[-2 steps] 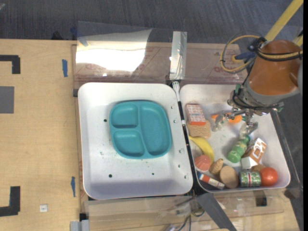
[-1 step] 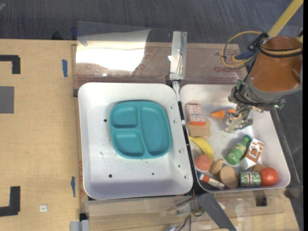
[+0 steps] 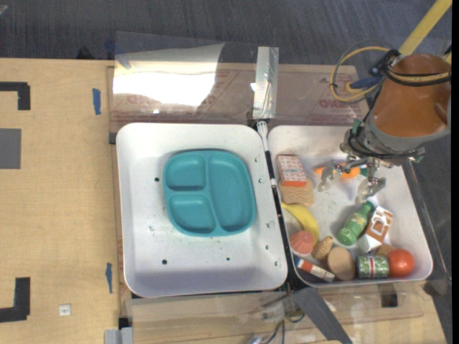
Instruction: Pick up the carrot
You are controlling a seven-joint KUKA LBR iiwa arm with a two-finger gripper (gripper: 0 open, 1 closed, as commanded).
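While tool (image 3: pixel 351 172) is low in right bin (image 3: pixel 419 213) w/ orange carrot bit (image 3: pixel 349 171) between its fingers, apparently gripped, lift not yet done

cam: single, fixed overhead | slanted down on both bins (image 3: pixel 136 213) | arm (image 3: pixel 412 102) enters right

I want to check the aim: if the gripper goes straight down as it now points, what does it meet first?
Probably the carrot, the small orange piece between the gripper's fingers, then the right bin floor; depth is unclear.

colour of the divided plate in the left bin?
Teal: the three-compartment plastic plate, clearest in the camera view.
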